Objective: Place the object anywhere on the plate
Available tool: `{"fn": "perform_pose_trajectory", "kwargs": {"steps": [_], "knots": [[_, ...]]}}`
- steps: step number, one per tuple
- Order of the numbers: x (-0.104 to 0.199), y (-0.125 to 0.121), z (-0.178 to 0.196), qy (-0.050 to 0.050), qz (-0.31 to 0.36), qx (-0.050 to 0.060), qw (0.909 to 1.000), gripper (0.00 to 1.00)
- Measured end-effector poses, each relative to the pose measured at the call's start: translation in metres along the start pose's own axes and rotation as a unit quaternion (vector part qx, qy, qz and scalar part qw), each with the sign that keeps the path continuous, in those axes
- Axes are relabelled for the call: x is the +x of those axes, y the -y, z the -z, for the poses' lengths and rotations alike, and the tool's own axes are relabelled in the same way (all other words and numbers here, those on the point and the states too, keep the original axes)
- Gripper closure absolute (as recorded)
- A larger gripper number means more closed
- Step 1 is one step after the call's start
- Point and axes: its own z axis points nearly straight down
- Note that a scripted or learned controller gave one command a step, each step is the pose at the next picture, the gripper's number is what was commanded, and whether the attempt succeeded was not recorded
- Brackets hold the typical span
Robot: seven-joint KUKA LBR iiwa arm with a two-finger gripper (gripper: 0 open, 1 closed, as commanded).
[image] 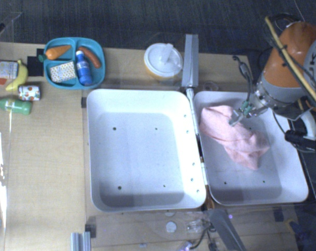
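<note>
A crumpled pink cloth [236, 137] lies in the right white bin [286, 184], towards its back left. My gripper [237, 118] reaches down from the right and its tip meets the cloth's upper edge; the cloth still rests flat on the bin floor. The blue divided plate [70, 39] sits on the bench at the far back left, well away from the gripper. It holds a toy carrot, a sausage, a small blue bottle and a cracker-like piece.
The left white bin [142, 150] lies between the cloth and the plate. A white lidded cup [163, 60] stands behind it. A banana [19, 76], a small can [29, 92] and a green bottle [11, 105] lie left of the plate.
</note>
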Motion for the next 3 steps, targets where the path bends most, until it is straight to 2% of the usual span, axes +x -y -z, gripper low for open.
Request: {"fn": "perform_pose_trajectory", "kwargs": {"steps": [1, 2, 3], "knots": [[0.001, -0.002, 0.031, 0.0, 0.003, 0.0, 1.0, 1.0], [0.042, -0.045, 0.039, 0.0, 0.203, -0.001, 0.9792, 1.0], [0.076, -0.08, 0.029, 0.001, 0.394, -0.001, 0.9192, 1.0]]}}
